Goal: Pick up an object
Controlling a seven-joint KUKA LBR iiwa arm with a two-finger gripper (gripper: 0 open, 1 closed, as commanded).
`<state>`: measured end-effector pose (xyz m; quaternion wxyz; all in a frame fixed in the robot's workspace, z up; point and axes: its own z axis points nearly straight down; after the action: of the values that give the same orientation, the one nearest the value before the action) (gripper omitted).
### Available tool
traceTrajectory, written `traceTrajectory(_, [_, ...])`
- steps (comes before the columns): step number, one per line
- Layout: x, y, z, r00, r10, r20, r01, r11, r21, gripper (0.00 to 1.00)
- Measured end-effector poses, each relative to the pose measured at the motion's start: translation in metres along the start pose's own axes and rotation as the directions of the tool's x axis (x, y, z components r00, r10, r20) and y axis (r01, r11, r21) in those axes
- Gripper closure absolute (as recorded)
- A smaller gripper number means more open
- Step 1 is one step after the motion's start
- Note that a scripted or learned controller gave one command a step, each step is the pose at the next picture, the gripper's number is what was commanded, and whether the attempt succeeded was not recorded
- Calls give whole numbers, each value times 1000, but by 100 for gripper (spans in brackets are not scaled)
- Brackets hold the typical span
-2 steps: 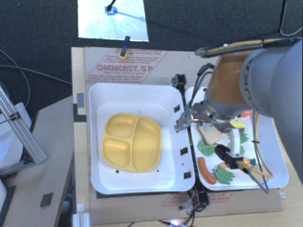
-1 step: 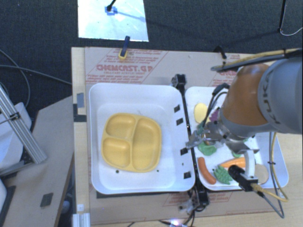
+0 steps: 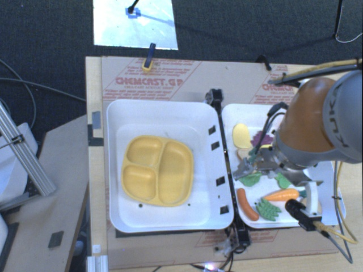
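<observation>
My gripper [image 3: 247, 168] is low over the left half of the right bin [image 3: 228, 117], reaching in from the right. Just below its tip lies a green toy vegetable [image 3: 250, 179], touching or nearly touching it. A pale yellow toy [image 3: 241, 135] and a purple grape bunch [image 3: 262, 138] lie just beyond the gripper. Nearer the front edge are a red-orange sausage [image 3: 246, 204], a dark green leafy piece [image 3: 268, 209], an orange carrot [image 3: 281, 195] and another green piece [image 3: 283, 181]. The arm hides the bin's right part.
The left bin [image 3: 113, 152] holds a yellow divided plate [image 3: 158, 169] in its middle. A black divider with clips [image 3: 222, 152] runs between the bins. A blue and yellow tool [image 3: 149, 57] lies on the board behind the bins.
</observation>
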<state>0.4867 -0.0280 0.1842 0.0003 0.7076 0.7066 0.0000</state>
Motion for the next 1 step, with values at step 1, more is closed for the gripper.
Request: traceTrajectory(1, [-63,10,105,1000,3,1,-3,1000,2,0])
